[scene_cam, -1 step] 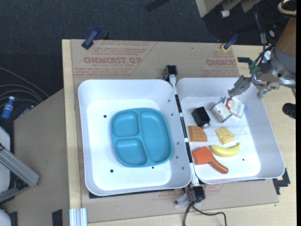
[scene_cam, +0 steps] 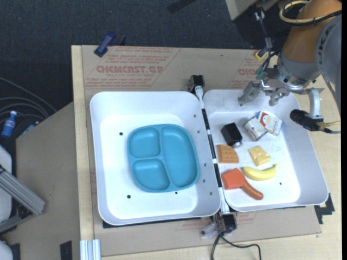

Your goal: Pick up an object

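A grey arm with an orange band reaches in from the right, its gripper [scene_cam: 264,93] hanging over the far edge of the right bin [scene_cam: 312,177] with its two fingers spread apart and nothing between them. The gripper sits just beyond a small white carton with red and blue markings [scene_cam: 262,125], which lies tilted near the middle of the bin's far half. To the carton's left is a small black block [scene_cam: 231,134]. Nearer the camera lie a waffle-patterned orange square [scene_cam: 227,154], a pale yellow wedge like a piece of cheese [scene_cam: 259,156], a yellow banana [scene_cam: 259,173], an orange-red flat piece [scene_cam: 233,178] and a reddish-brown sausage shape [scene_cam: 252,190] touching that piece's right corner. The left bin [scene_cam: 105,123] holds a blue divided plate [scene_cam: 162,157] with three compartments, lying flat near the bin's centre. Both bins rest side by side on a brown, printed surface [scene_cam: 135,66], with a small blue object [scene_cam: 105,45] at its far left corner.
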{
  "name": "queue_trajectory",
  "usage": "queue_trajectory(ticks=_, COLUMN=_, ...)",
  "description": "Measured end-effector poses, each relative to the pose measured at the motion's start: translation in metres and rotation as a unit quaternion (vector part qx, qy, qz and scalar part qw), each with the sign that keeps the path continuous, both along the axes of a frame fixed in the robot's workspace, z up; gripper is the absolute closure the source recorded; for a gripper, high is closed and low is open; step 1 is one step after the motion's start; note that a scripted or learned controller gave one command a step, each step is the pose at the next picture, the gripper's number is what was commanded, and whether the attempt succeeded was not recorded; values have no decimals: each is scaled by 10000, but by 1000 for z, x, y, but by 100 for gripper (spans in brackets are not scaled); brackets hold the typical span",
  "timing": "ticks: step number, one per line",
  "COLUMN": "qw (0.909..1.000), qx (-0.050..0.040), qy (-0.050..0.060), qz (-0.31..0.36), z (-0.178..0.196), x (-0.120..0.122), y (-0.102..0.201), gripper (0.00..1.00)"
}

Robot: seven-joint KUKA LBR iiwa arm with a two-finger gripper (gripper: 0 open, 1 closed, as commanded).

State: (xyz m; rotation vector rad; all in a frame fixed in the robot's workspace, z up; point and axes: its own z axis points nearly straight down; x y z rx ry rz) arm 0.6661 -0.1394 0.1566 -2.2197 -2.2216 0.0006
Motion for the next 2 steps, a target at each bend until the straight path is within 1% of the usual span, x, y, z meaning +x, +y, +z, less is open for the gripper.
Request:
queue_trajectory(ticks=1, qw=10000, qx=7, qy=13, qz=1, z=-73, x=0, y=49, gripper=0)
queue_trajectory(ticks=2, qw=10000, qx=1, qy=-3, qz=5, z=-61, x=1, y=49, gripper=100)
